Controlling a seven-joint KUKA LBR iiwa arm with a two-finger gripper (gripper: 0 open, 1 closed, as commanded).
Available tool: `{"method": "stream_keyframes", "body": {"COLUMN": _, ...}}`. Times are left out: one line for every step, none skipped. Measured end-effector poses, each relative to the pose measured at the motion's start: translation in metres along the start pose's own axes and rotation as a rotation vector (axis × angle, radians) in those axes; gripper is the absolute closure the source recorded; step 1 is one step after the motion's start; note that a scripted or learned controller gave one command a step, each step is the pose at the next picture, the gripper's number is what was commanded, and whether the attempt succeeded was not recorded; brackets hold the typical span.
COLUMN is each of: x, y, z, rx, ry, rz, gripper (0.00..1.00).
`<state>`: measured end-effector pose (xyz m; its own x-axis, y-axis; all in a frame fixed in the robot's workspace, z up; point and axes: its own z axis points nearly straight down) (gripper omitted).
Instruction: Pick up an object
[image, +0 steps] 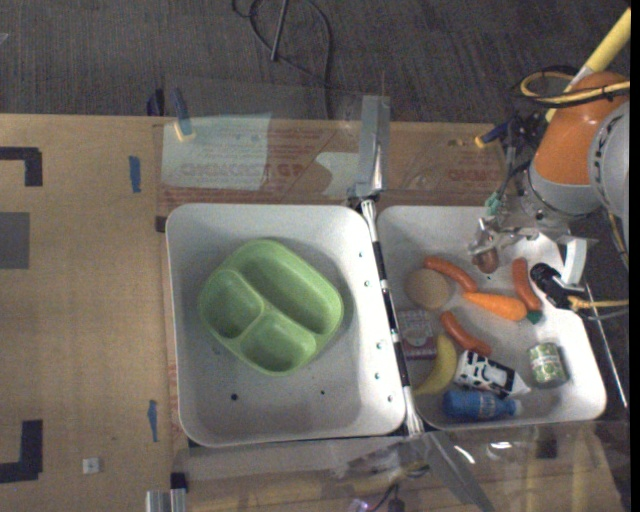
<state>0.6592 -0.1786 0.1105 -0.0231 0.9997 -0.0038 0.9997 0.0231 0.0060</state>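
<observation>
My gripper (487, 245) hangs over the back of the right bin (590, 400), just behind an orange sausage (447, 271). A small brownish shape sits at its tip; I cannot tell what it is. Below it lie a carrot (497, 305), a red-orange sausage (521, 282) and a round brown potato (428, 288). Nearer the front are another sausage (465, 334), a banana (440, 366), a black-and-white carton (487, 373), a blue bottle (480, 405) and a green can (547, 363).
The left bin (200, 400) holds a green divided plate (270, 305). A metal divider (385, 320) runs between the bins. The arm's orange band (580, 135) stands above the right bin's back right corner.
</observation>
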Motion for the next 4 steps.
{"method": "stream_keyframes", "body": {"x": 0.000, "y": 0.000, "z": 0.000, "rx": 0.000, "ry": 0.000, "rz": 0.000, "gripper": 0.00}}
{"method": "stream_keyframes", "body": {"x": -0.014, "y": -0.047, "z": 0.020, "rx": -0.007, "ry": 0.015, "rz": -0.139, "gripper": 0.00}}
{"method": "stream_keyframes", "body": {"x": -0.019, "y": -0.048, "z": 0.010, "rx": -0.008, "ry": 0.006, "rz": -0.136, "gripper": 1.00}}
{"method": "stream_keyframes", "body": {"x": 0.002, "y": 0.004, "z": -0.138, "rx": 0.002, "ry": 0.001, "rz": 0.025, "gripper": 1.00}}
